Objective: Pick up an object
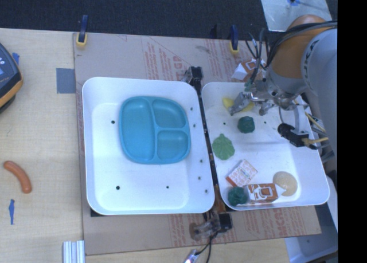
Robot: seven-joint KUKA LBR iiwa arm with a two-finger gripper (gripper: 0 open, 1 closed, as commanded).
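Observation:
My gripper (253,98) hangs over the far part of the right bin (309,167), under the grey arm with the orange band. A small yellow piece (233,104) lies right at its left side, touching or nearly so. Just below it sits a dark green lump (246,124). Further toward the front are a light green leafy piece (223,146), a small patterned packet (242,172), another dark green lump (237,196), a little brown and white carton (262,192) and a beige round piece (285,183).
The left bin (103,141) holds a blue divided plate (155,129). A sausage-shaped toy (18,176) lies on the bench at the far left, with a dark device (7,78) above it. Cables and a black part (295,134) trail from the arm over the right bin's far right.

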